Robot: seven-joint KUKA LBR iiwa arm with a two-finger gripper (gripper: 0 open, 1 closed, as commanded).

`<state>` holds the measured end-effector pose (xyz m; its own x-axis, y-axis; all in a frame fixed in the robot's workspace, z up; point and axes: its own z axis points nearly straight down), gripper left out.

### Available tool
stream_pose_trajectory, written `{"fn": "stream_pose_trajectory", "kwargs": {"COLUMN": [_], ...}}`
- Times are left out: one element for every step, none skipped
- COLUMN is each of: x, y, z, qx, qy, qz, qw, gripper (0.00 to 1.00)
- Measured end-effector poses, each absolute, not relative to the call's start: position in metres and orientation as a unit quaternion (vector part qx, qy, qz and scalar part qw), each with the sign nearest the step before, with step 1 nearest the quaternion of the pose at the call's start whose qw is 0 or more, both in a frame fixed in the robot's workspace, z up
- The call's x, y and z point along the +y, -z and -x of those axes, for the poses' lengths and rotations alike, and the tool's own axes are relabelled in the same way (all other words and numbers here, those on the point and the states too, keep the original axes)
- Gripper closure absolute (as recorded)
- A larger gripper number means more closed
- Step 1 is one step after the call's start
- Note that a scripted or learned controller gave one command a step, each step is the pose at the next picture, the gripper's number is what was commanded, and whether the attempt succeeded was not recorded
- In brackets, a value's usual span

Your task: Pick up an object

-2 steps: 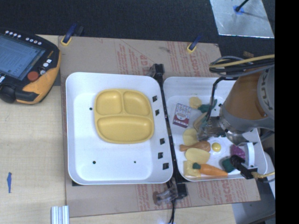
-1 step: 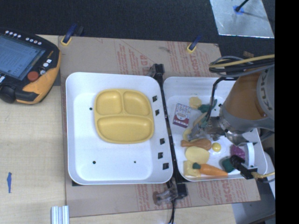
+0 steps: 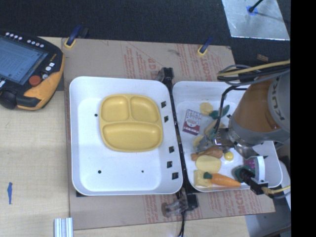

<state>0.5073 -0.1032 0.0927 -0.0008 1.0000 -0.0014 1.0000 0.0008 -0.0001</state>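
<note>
My gripper [image 3: 209,141] is low in the right bin [image 3: 183,94], reaching in from the right under the orange-banded wrist [image 3: 256,107]. It hangs among several toy foods. A brown potato-like piece [image 3: 207,158] lies just in front of it, touching or nearly so. A red and white packet [image 3: 192,121] lies to its left rear. An orange carrot [image 3: 224,180] rests along the front wall, on a pale yellow block [image 3: 201,178]. A small yellow ball [image 3: 228,156] sits right of the gripper, and a yellow piece [image 3: 206,107] with a green bit [image 3: 215,114] lies behind it.
The left bin [image 3: 84,172] bears a yellow divided plate [image 3: 131,122]. A teach pendant [image 3: 27,70] lies on the bench at the far left. Black clips [image 3: 173,154] line the wall between the bins. A green and purple item [image 3: 245,172] sits under the arm.
</note>
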Motion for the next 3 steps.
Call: {"fn": "stream_pose_trajectory", "kwargs": {"x": [-0.132,-0.2,-0.168], "y": [-0.14,-0.103,-0.1], "z": [-0.586,-0.54,-0.661], "qx": [0.709,0.706,0.711], "qy": [-0.0018,0.0034,-0.0019], "qz": [-0.705,-0.708,-0.703], "qw": [0.004,-0.002,0.002], "gripper": [0.0,0.0,0.0]}}
